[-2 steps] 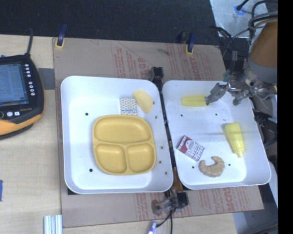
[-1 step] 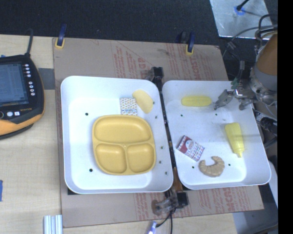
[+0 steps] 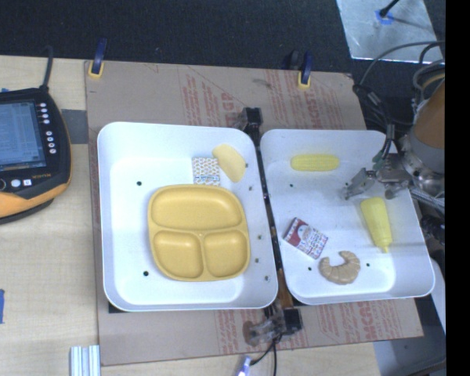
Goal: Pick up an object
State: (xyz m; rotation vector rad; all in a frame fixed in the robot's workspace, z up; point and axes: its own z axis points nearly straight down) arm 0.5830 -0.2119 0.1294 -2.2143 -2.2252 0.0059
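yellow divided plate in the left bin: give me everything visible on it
The plate is pale yellow, looks like matte plastic, rounded-rectangular, with three compartments: one wide across the far side, two smaller on the near side. Nothing lies in them. It sits flat, slightly rotated, in the middle of the left bin. A small white packet lies at its far rim, whether touching I cannot tell. The gripper is over the other bin.

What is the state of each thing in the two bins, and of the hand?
hand: over the right bin, fingers spread, nothing between them
yellow bottle: lying on its side, right bin
corn cob: lying flat, right bin
croissant: lying flat, right bin
red packet: lying flat, right bin
divided yellow plate: right side up, left bin
banana piece: lying by the plate
patterned packet: lying flat
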